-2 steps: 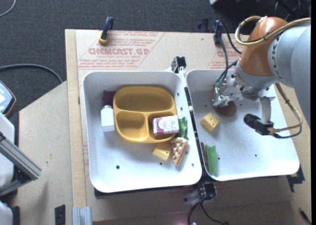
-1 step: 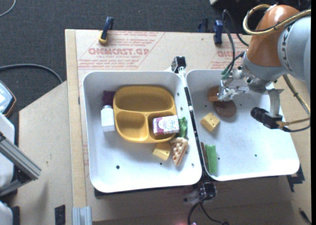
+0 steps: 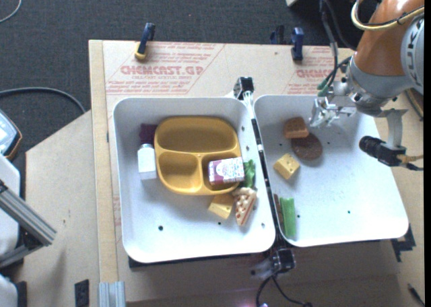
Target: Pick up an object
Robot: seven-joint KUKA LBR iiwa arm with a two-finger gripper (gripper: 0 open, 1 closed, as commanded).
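my pincer (image 3: 323,114) hangs over the far part of the right bin (image 3: 350,228), just right of a brown bread-like piece (image 3: 295,127) and a little beyond a dark round patty (image 3: 308,147). whether it is released or clenched i cannot tell from this angle — the metal tip is small and bright against the white floor, and nothing is visibly caught in it.

the task names no single object, so anything loose will do. in my bin the candidates are the brown piece, the patty touching it on its near side, a yellow cheese wedge (image 3: 286,165) nearer and to the left, and a green stick (image 3: 287,217) lying along the left wall at the near end. the left bin (image 3: 128,164) holds a yellow divided tray (image 3: 192,154) with a small carton (image 3: 225,171) on its near right corner, a white bottle (image 3: 146,161) at its left, and a pizza slice (image 3: 244,206) beside a yellow block (image 3: 220,209) on the near side.

i judge this the approach step: i am above the target area, not yet gripping. the brown piece and patty are closest — the next move calls for a short shift left, a straight descent, and a close around one of them. since they touch, i risk nudging one while closing on the other.
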